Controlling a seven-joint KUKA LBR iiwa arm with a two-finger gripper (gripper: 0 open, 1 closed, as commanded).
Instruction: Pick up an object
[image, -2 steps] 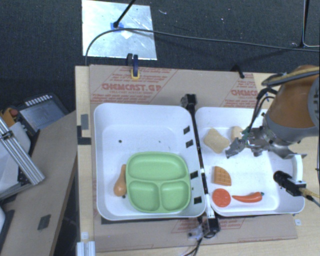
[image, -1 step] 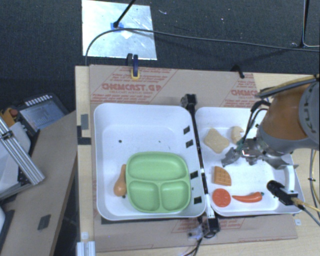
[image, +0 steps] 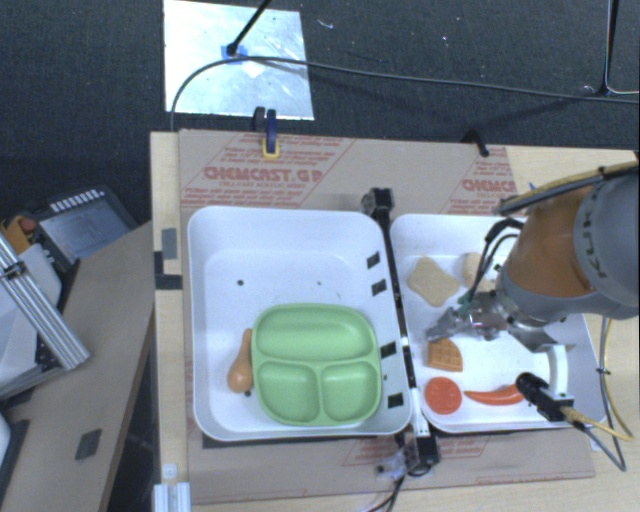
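One gripper (image: 447, 327) hovered in the right bin (image: 440, 225), lower right of frame.
Its narrowly parted fingers held nothing; a waffle piece (image: 445, 355) lay just below, a bread slice (image: 432, 281) above.

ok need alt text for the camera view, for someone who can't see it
A grey robot arm reaches from the right, its hand low over the right bin, just above a waffle piece, with a tomato slice and a bread piece nearby. The left bin holds a green divided plate.
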